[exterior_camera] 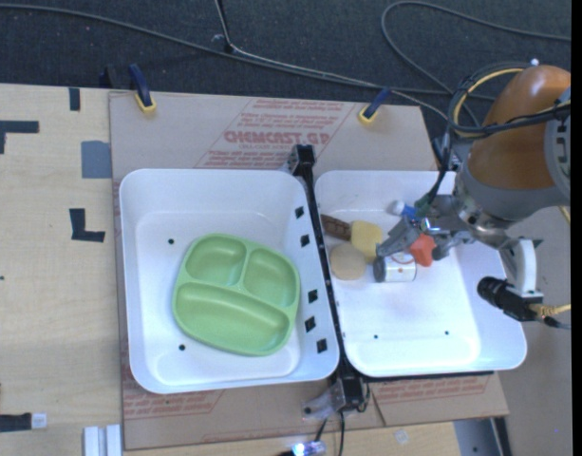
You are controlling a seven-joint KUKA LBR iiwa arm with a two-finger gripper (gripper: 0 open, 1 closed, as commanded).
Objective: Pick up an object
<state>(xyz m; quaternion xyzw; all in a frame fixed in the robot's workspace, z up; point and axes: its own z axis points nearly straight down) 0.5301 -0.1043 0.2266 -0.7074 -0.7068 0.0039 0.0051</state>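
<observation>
Robot gripper [397, 255] low over small objects in the right bin [461, 350], centre-right of frame.

Whether its fingers are apart or together cannot be told. Beneath sit a white cylinder [402, 272], orange piece [422, 251] and tan disc [347, 263]; crowding could spoil the grasp.

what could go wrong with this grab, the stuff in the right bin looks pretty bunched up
The gripper sits low in the right bin among tightly clustered items: an orange piece, a white object, a yellow block and a tan disc. It may pinch two at once, or nudge neighbours aside and close on nothing.
</observation>
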